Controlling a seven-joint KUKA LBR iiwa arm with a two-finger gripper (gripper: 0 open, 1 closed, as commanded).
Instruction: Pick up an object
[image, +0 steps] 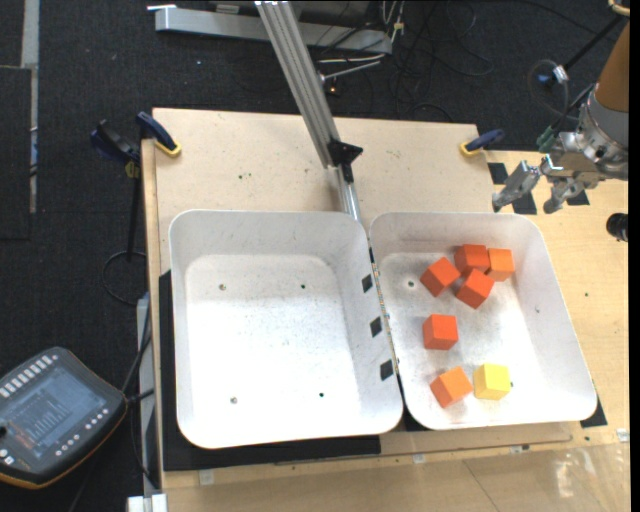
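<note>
I find the task at its opening step: approach, with nothing yet grasped. The grey metal two-finger claw (541, 189) hangs above the bare table beyond the far right corner of the right-hand shallow white plastic bin (566, 330), outside its rim. Its two fingers stand apart with a clear gap between them, and nothing sits in that gap.

The candidate objects all lie in the right-hand bin. Four orange blocks (470, 273) cluster near the far wall, touching or nearly touching one another and lying at mixed angles. A single orange-red cube (440, 331) sits alone near the bin's middle. Toward the near rim, a lighter orange cube (451, 386) rests just beside a yellow cube (492, 381).

The blocks look small, matte and square-edged, probably foam or painted wood; flat faces should suit a parallel pinch. The bin walls are smooth, sloped and round-cornered, with dark speckling on the floor. The table (250, 160) is pale unfinished board.

In my judgement, the next move calls for travel inward over the bin, alignment of the fingers with a block's opposing faces, then descent. The lone orange-red cube offers the cleanest clearance; the cluster risks jostling neighbours.
</note>
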